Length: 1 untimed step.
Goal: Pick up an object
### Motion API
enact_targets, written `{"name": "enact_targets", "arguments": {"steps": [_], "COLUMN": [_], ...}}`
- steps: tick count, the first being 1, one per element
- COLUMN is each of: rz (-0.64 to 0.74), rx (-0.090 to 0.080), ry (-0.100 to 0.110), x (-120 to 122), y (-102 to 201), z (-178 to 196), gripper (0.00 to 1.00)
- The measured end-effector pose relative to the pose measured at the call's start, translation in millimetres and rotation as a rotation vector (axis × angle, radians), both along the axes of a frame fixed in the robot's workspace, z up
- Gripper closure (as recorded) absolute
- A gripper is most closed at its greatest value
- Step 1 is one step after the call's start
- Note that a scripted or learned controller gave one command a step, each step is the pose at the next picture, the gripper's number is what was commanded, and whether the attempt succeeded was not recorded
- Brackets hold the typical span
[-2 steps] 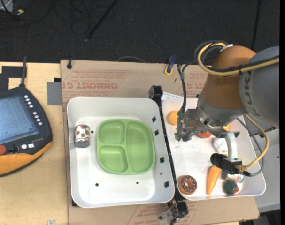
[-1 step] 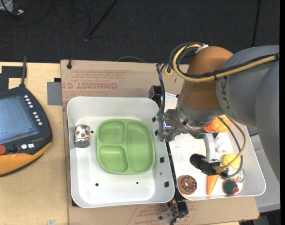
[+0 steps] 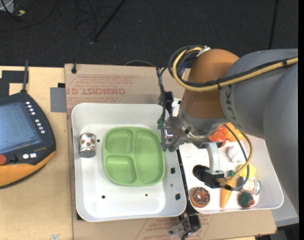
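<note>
Probably the gripper is aiming at the right edge of the green plate, because it hangs low at the right side of the left bin, just beside that edge and close to the wall which divides the two bins. Whether it is apart or together I cannot tell, since the wrist covers it from above, and nothing can be seen held in it. The plate lies flat in the middle of the left bin, and a small can sits at its left, near the bin wall. The right bin holds a donut, a carrot and other small toys.

I see some risks. The plate is wide and shallow with a thin rim, so a grasp on the rim alone may slip, or the plate may tip and fall back when lifted. A push instead of a grip would slide it to the left, toward the can. Also the gripper is so near the dividing wall that it may strike it
</note>
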State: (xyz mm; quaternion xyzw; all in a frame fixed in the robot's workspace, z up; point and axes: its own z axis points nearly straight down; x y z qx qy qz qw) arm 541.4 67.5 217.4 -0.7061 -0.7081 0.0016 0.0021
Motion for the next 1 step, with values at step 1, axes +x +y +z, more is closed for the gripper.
{"name": "enact_targets", "arguments": {"steps": [1], "rz": [-0.002], "rx": [-0.001], "ry": [-0.002], "x": [0.4], "y": [-5.2], "z": [17.8], "gripper": [1.00]}}
